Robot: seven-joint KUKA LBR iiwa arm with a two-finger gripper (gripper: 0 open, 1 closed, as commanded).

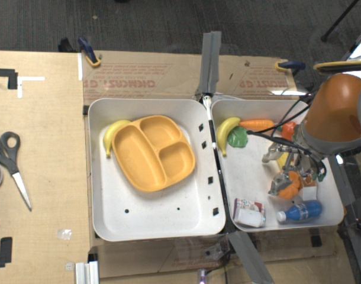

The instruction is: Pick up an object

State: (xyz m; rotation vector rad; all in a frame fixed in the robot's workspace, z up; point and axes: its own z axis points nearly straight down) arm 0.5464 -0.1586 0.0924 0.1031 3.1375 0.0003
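Note:
My gripper point(282, 171) hangs low in the right bin point(328, 220), near its right side, under the arm's orange band point(341, 106). An orange object point(291, 186) lies right at the gripper's tip, partly hidden by it; I cannot tell whether it is held. A blue bottle point(301, 212) lies just in front of the gripper. A white carton point(249, 212) rests at the bin's front left. At the back of this bin are a carrot point(257, 123), a green object point(237, 137) and a banana point(225, 131).
The left bin point(151, 218) holds a divided yellow-orange plate point(154, 152) with a second banana point(112, 135) along its left edge. Scissors point(13, 164) lie on the bench at far left. Cables point(287, 126) trail from the arm over the right bin.

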